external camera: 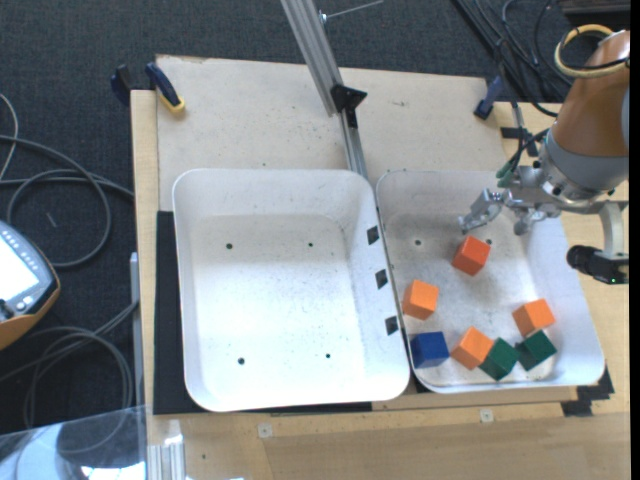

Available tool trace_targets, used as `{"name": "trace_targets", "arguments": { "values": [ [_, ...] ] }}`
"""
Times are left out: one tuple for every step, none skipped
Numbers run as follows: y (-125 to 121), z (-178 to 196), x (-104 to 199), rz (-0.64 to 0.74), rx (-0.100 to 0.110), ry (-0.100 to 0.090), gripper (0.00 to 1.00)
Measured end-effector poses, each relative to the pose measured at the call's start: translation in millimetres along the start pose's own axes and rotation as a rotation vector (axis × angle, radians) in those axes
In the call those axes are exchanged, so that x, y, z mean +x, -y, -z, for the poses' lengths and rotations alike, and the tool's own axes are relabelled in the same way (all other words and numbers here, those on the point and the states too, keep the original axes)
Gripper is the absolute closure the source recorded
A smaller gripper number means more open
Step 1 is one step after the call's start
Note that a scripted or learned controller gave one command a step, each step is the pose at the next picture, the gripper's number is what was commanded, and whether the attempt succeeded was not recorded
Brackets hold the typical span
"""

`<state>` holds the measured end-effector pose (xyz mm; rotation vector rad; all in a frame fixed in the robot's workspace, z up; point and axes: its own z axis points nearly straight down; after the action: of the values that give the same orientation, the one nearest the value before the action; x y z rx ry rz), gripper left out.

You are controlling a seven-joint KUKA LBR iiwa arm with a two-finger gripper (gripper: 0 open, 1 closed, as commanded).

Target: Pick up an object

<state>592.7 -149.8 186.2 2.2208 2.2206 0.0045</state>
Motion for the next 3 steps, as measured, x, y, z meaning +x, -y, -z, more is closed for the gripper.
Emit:
{"name": "trace_targets", "arguments": {
  "values": [
    [-2.6, -91.6, -0.4, 0.0, 0.012, -0.001, 0.0],
    [-5.4, -75.3, -0.7, 0.0, 0.001, 0.0, 1.0],
    [-37.2, -80.7, 73.9, 0.009, 0.0, -0.003, 1.0]
  ]
}}
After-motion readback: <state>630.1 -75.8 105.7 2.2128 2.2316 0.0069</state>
